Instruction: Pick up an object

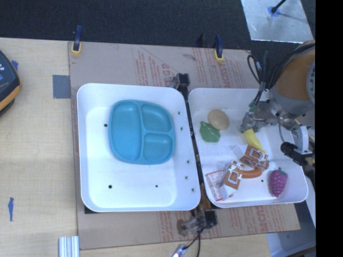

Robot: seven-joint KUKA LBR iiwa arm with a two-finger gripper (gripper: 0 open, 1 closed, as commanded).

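banana long axis diagonal, upper-left to lower-right; gripper fingers' state unclear.

We note smooth, glossy white plastic bins, a matt blue plastic divided plate, printed brown cardboard beneath them, and a pale, matt wooden bench.
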